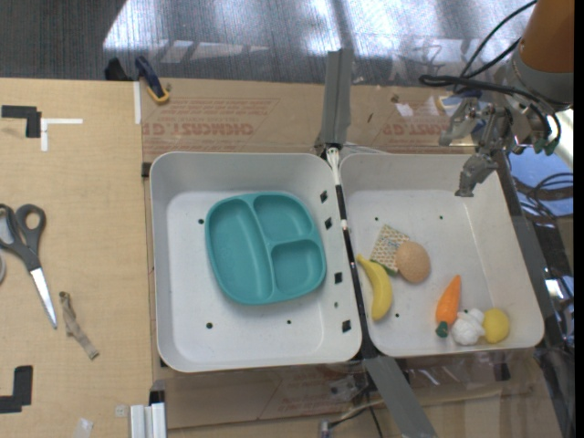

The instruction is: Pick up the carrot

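Two shallow white bins sit side by side on a wooden bench, with brown cardboard under them and a dark floor behind; the right bin [511, 245] is the one that matters for this task. Above its far right corner hangs the gripper [476, 176], and nothing is between its fingers, though I cannot tell from this slanted view if they are open or closed. The carrot [447, 305] lies well below the claw, toward the near side of the bin and a little to the claw's left. Its long axis runs almost from far to near, slightly tilted, with the green top at the near end. Just beside that near end sit a white garlic [468, 328] and a yellow lemon [495, 325], so room there is tight. To the carrot's left are an egg [412, 263] and a banana [377, 286], a bit apart. I judge the claw must travel forward and down, then close across the carrot's orange middle.
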{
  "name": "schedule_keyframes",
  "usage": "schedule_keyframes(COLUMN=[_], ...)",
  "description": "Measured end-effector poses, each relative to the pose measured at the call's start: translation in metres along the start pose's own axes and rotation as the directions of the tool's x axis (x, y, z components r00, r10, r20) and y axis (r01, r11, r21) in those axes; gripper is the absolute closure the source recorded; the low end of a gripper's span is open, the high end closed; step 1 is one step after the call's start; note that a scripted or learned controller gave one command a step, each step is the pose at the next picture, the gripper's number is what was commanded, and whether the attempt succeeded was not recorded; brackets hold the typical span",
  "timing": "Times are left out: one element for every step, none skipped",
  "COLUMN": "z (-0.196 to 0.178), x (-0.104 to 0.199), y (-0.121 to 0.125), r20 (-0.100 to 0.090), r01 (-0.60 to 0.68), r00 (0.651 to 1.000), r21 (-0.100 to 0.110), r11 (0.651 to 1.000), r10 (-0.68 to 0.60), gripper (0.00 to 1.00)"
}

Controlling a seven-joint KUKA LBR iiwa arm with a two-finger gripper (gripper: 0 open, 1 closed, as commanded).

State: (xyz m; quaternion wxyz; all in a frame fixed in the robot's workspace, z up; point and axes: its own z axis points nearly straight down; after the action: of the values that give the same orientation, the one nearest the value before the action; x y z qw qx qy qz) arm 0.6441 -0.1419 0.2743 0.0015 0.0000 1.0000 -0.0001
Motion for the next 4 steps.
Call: schedule_keyframes(z=[0.099, 0.159, 0.182, 0.173], x=[0.071, 0.14, 0.149, 0.147], y=[0.033, 0.04, 0.018, 0.019], r20=[-0.002, -0.002, -0.003, 0.001], r01=[0.065, 0.016, -0.076, -0.072], r00=[0.998, 1.0, 0.997, 0.997], r21=[0.0, -0.001, -0.001, 0.0], r11=[0.998, 1.0, 0.997, 0.997], r10=[-0.065, -0.016, 0.076, 0.072], gripper=[0.0, 0.0, 0.0, 1.0])
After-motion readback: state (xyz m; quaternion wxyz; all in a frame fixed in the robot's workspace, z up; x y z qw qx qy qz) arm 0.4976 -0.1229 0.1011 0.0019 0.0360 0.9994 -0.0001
